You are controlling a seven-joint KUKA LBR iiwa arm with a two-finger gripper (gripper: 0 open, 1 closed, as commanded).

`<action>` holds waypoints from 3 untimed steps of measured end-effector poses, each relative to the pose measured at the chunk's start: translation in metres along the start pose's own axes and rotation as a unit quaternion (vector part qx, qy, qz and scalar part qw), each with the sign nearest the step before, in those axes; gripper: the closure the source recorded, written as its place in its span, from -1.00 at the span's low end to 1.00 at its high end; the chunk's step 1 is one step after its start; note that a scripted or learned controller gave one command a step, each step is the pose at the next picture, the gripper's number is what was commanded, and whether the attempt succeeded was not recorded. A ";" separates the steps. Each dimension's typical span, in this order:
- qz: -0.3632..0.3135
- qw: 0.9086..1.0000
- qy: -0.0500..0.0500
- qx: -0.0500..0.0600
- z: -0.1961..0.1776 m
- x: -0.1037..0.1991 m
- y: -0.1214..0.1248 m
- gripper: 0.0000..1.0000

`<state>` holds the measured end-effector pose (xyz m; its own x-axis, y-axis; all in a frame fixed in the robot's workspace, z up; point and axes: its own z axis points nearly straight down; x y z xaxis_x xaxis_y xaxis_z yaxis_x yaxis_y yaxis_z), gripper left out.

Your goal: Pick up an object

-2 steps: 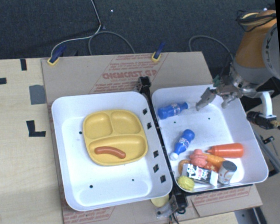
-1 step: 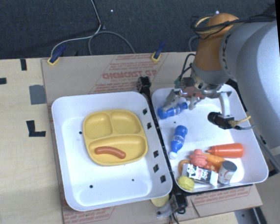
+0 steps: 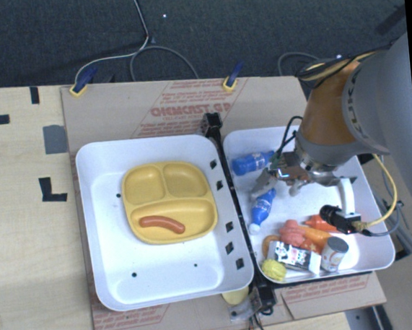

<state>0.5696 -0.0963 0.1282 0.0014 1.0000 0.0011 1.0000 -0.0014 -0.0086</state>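
Observation:
My gripper (image 3: 279, 185) hangs low in the right bin (image 3: 385, 251), its two fingers spread open with nothing between them. A small blue bottle (image 3: 262, 208) lies just below and left of the fingertips. A second blue bottle (image 3: 248, 164) lies by the bin's left wall, beside the gripper's upper left. Toward the front of the bin sit orange and pink toy foods (image 3: 307, 232), a printed black-and-white box (image 3: 296, 255), a metal can (image 3: 333, 254) and a yellow piece (image 3: 274, 269).
The left bin (image 3: 96, 229) holds a yellow divided plate (image 3: 150, 184) with a red sausage (image 3: 161, 223) in its front section. The grey and orange arm (image 3: 339, 115) covers the right bin's back right. A black divider (image 3: 227, 195) runs between the bins.

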 end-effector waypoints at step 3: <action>-0.001 1.000 0.006 0.010 0.043 -0.019 0.095 -1.00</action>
<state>0.6646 -0.1151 0.0845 -0.0011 0.9999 0.0124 0.9996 0.0015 -0.0281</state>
